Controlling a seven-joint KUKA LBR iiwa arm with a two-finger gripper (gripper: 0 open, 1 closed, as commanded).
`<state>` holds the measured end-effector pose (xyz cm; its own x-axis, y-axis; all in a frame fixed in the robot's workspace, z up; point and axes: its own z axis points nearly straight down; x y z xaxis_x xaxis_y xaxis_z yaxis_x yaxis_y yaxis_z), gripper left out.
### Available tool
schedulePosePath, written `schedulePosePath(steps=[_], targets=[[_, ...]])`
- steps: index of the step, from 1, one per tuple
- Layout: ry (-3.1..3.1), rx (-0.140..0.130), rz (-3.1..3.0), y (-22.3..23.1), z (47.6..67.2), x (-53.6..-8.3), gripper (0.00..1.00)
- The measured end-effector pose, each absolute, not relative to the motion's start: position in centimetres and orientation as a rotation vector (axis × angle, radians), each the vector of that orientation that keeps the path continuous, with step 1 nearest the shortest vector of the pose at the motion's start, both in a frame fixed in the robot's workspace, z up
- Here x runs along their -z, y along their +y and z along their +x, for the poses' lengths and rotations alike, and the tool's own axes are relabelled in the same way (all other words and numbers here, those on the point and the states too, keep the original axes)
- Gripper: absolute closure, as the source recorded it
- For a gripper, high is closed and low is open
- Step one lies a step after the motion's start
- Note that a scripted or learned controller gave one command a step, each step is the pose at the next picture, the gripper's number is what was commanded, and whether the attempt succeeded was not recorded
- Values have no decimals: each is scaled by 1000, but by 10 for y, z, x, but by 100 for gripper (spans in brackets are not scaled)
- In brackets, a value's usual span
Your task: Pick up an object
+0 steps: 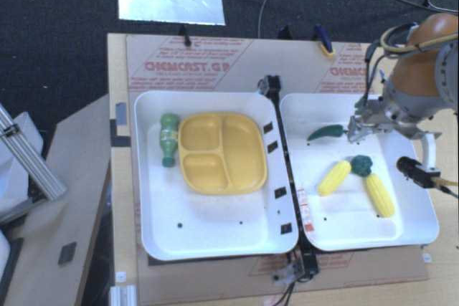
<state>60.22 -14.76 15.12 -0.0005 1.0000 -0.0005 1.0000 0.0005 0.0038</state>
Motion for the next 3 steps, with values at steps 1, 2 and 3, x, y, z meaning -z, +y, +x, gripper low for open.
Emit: schedulePosePath(steps=[1, 2, 3], targets=[[2218, -4, 2219, -156, 601, -204, 100], [2224, -4, 2214, -156, 602, -228, 100], [2228, -4, 2212, -108, 612, -237, 100]])
